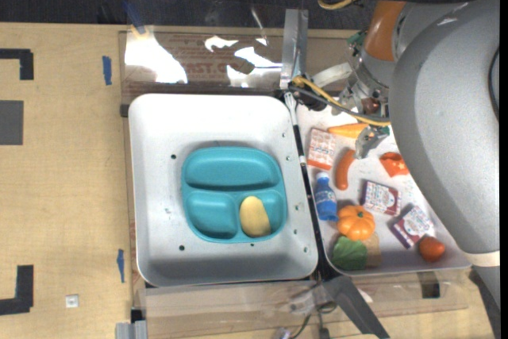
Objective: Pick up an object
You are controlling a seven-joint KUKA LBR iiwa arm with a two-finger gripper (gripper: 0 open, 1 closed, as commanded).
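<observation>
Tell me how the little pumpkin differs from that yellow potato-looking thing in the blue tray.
The pumpkin is orange and ribbed, with a stem; the potato is pale yellow and smooth. The pumpkin lies in the right bin, crowded among other toys, touching a green item. The potato lies alone in a compartment of the teal tray in the left bin. Both are small, rounded toy foods.
</observation>
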